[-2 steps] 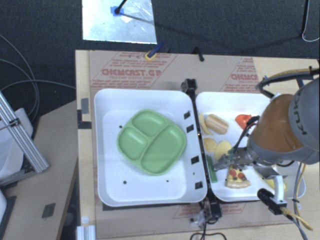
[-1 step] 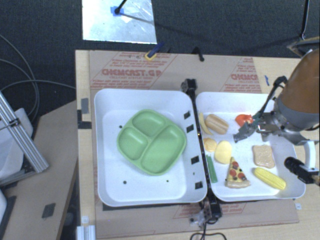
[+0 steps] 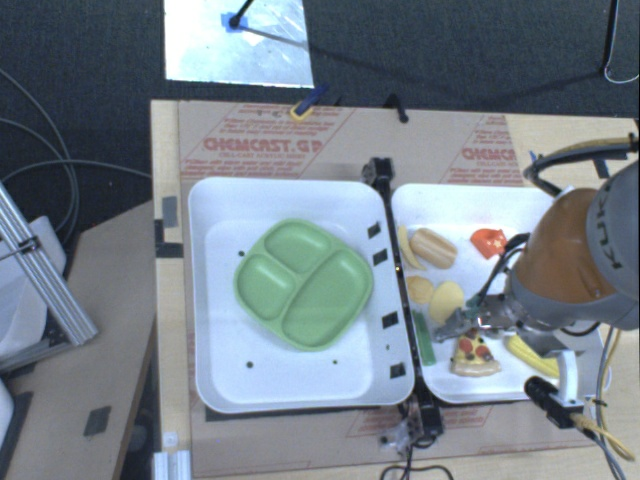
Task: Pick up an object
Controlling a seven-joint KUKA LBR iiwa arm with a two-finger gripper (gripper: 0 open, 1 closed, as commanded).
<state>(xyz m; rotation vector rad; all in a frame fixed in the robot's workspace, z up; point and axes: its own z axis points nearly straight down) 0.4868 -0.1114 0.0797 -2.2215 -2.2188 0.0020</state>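
The right white bin [image 3: 460, 196] holds several toy foods. A hot dog [image 3: 432, 247] lies at its upper left, with a red piece [image 3: 488, 240] to its right. Two pale yellow pieces [image 3: 446, 296] sit near the middle left. A green stick [image 3: 424, 336] lies along the left wall. A pizza slice [image 3: 475, 356] and a banana [image 3: 530, 356] lie near the front. My gripper [image 3: 462, 320] hangs low over this bin, just above the pizza slice and beside the yellow pieces. The grey and orange arm hides the bin's right part.
The left bin [image 3: 215, 368] carries a green divided plate [image 3: 304, 283] at its middle. A black divider with clips [image 3: 392, 278] runs between the bins. Cardboard lies under both bins. An aluminium frame [image 3: 35, 268] stands off the bench at the left.
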